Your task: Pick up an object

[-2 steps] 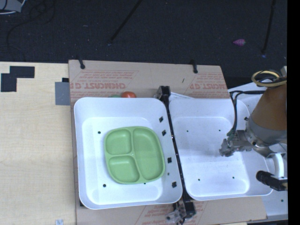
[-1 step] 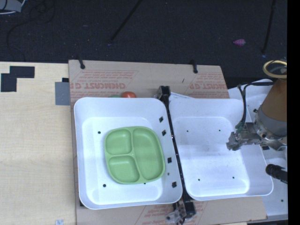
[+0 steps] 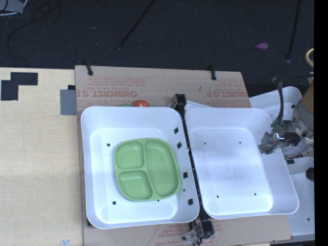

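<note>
Here the arm's two-finger gripper (image 3: 268, 142) hangs over the right rim of the right-hand shallow white plastic bin (image 3: 277, 196), with the pale green three-compartment plastic plate (image 3: 147, 168) lying well apart from it in the left-hand shallow white plastic bin (image 3: 97, 173).

The gripper is too small and blurred at that rim to tell how it is set. The plate rests flat near the middle of the left bin's floor, a little toward its right wall, so the likely target sits across the central divider (image 3: 187, 158) where the two bins meet. To do the step well, I judge the arm should lift clear of the rim, cross that divider high, then descend over one raised edge of the plate, since a flat, shallow dish offers little else to pinch.
</note>
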